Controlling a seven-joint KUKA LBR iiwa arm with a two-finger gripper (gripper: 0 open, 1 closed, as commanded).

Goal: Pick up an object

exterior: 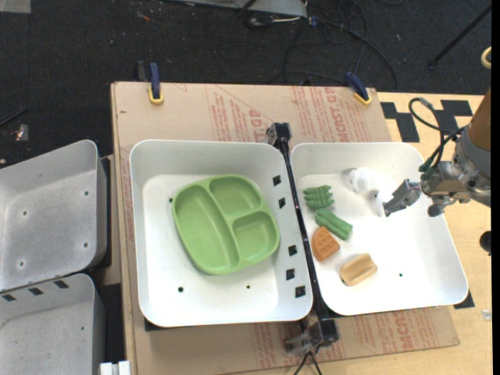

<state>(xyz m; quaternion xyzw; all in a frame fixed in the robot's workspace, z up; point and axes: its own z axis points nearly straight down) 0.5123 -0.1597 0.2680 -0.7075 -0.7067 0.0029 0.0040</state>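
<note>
The right bin (437, 280) is a shallow white plastic tray with rounded corners and a smooth, faintly glossy floor; it holds a small scatter of toy foods. At about nine o'clock within it lies a green piece (318, 198) with ribbed, finger-like lobes, matte and rubbery in look; just below it, toward eight o'clock, sits a second green piece (334, 225), longer and smoother, lying at a slant. Touching or nearly touching its lower end is an orange wedge (325, 244), rounded at one side with a paler face; at six o'clock rests a tan bread-like block (358, 269), soft-edged and oblong, apart from the others. Near twelve o'clock a small white lump (360, 180) blends into the bin floor; its shape is hard to read.

The hand (395, 200) reaches in from three o'clock, dark grey metal, its tip low over the bin floor just beside the white lump; nothing is visible between its fingers, and whether they are spread or closed cannot be told.

The left bin (156, 287) carries a light green divided plate (225, 223), smooth plastic, three compartments, tilted across the bin; both bins rest on a brown cardboard-covered desk (203, 116) held by blue and yellow clamps (155, 83) at twelve o'clock.
</note>
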